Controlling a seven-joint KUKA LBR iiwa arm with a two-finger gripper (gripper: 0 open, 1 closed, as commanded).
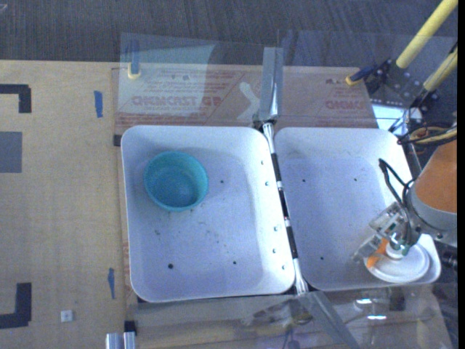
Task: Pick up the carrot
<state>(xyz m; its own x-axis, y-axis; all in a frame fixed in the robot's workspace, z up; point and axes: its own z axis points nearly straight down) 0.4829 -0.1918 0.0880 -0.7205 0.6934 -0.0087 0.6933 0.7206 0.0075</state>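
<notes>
camera view: 2 shallow white bins sit side by side on the worktop (58,217). the left bin (218,267) fills the middle of the frame and carries a teal bowl (176,181) in its upper left part, upright and apart from the walls. the right bin (327,195) lies against it, toward the right of the frame. the arm (439,187), with its orange band, comes in at the right edge. its hand (385,242) is low in the lower right corner of the right bin, over a white round disc (399,265) that lies there. the carrot (374,257), a small orange piece, shows at the hand's tip, just at the disc's left edge. whether the hand is spread or pinching the carrot, i cannot tell.
</notes>
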